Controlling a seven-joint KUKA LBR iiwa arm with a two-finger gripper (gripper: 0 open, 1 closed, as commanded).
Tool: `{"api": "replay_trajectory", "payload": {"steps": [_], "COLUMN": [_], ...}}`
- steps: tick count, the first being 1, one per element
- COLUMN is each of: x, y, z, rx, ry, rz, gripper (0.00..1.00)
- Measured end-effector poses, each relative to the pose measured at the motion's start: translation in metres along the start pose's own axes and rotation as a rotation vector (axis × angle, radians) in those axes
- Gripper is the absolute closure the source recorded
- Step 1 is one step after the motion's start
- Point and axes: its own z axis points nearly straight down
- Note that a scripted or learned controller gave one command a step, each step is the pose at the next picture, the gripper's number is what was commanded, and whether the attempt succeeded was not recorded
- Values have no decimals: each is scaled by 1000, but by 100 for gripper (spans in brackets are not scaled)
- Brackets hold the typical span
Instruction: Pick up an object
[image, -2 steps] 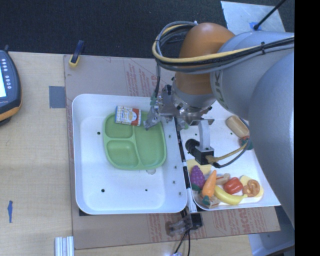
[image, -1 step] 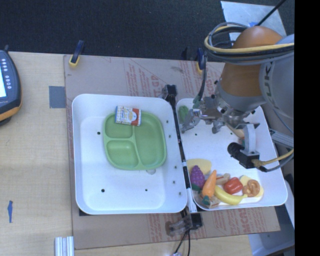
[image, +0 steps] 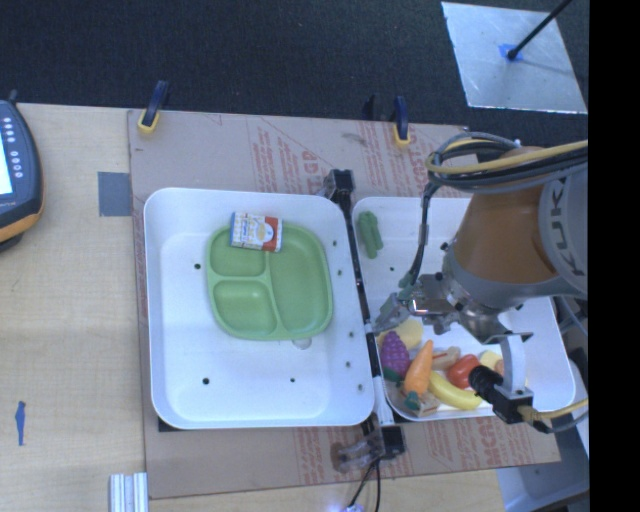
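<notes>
Two bins: lying side by side on the worktop, a left bin (image: 170, 300) and a right bin (image: 395, 215).
End effector (image: 440, 310): hanging low over the right bin, just above the pile of toy food; the wrist is hiding most of it, so I cannot tell its state or whether anything is sitting in it.
Arm (image: 505, 240): reaching in from the right, its orange band lying over the right bin, with yellow and black cables looping above it.
Task objects, right bin: one purple grape cluster (image: 395, 352), one orange carrot (image: 419, 366), one red piece (image: 461, 371), one yellow banana (image: 452, 395), all crowding together at the near end; further small pieces are lying among them, too small to name. One green pickle-like piece (image: 371, 236) is resting apart at the far end.
Left bin contents: one green divided plate (image: 270, 285) is sitting in the middle; one small printed box (image: 256, 232) is resting on the plate's far edge.
Worktop (image: 70, 330): pale wood, carrying a brown cardboard sheet (image: 250, 150) under both bins; two yellow-and-blue clamps (image: 152, 108) are pinning the sheet's far edge.
Surroundings: one handheld control pendant (image: 15, 170) is lying at the left edge; dark carpet (image: 250, 50) is running beyond the worktop.
</notes>
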Motion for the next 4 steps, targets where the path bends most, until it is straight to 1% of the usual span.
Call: {"api": "replay_trajectory", "payload": {"steps": [1, 2, 3, 4], "x": [-90, -86, -50, -1], "y": [-13, -10, 50, 34], "z": [96, 81, -8, -17], "rx": [-4, -10, -22, -9], "ry": [-1, -1, -1, 1], "rz": [6, -5, -8, -8], "gripper": [0, 100, 100, 100]}}
